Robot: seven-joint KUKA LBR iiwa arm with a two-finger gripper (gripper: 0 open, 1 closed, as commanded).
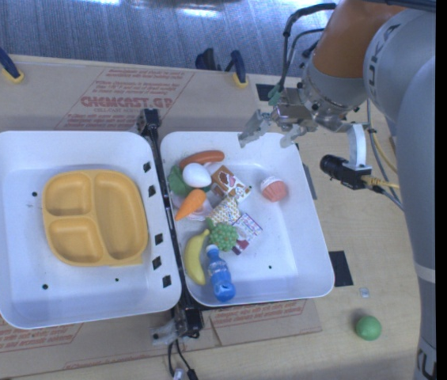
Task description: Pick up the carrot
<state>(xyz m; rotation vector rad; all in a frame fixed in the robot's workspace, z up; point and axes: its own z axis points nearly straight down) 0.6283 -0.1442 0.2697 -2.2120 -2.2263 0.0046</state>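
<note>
Carrot [191,203] lying near the left edge of the right bin [306,240] among other toy food, gripper [269,132] we see above that bin's far edge, fingers spread, nothing between them, yellow tray [95,216] in the left bin [17,283].

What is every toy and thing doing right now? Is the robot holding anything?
Gripper: above the right bin's far edge, holding nothing.
Carrot: lying in the right bin, not picked up.
Egg: resting above the carrot.
Banana: lying flat.
Blue bottle: lying on its side.
Yellow tray: flat in the left bin.
Green ball: on the bench.
</note>
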